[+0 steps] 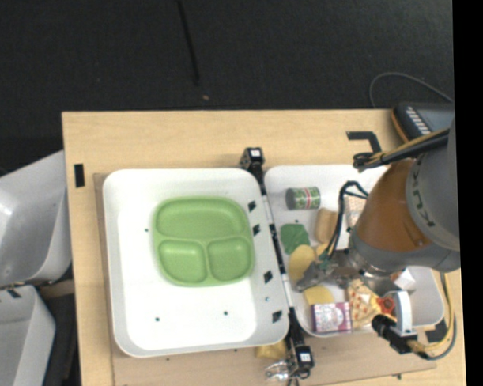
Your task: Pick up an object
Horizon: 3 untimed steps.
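While the grey arm (400, 214) looms over the right bin (336, 174), its gripper (315, 269) sits low among small items; whether it is apart or together I cannot tell. Just beside it lies a yellow piece (301, 258), probably light and soft, best pinched across its narrow middle.

your arm (420, 214) comes in from the right, grey link with the orange band angled down and left. the gripper (314, 274) sits low at the near left of the wrist, fingers too blurred to read.
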Tool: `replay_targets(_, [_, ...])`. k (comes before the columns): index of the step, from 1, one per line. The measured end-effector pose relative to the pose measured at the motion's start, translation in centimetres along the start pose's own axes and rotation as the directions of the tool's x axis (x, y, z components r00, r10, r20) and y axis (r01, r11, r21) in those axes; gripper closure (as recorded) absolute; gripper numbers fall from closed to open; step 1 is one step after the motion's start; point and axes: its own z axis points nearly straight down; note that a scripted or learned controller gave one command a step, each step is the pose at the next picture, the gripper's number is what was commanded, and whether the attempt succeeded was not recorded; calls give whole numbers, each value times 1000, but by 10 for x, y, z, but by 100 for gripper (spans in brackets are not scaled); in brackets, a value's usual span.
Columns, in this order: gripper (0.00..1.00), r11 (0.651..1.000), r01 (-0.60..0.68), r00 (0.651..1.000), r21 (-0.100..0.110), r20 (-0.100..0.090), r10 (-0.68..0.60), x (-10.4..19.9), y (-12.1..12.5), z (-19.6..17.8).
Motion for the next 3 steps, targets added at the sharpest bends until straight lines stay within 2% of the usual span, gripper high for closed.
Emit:
replay_targets(1, [0, 1000, 0, 1000, -1, 2, 0, -6, 0, 0])
replay_targets(2, [100, 1000, -6, 1000, -6, 9, 6, -9, 0, -7])
replay_targets(3, [100, 1000, 15, 1000, -4, -4, -15, 57, 6, -113])
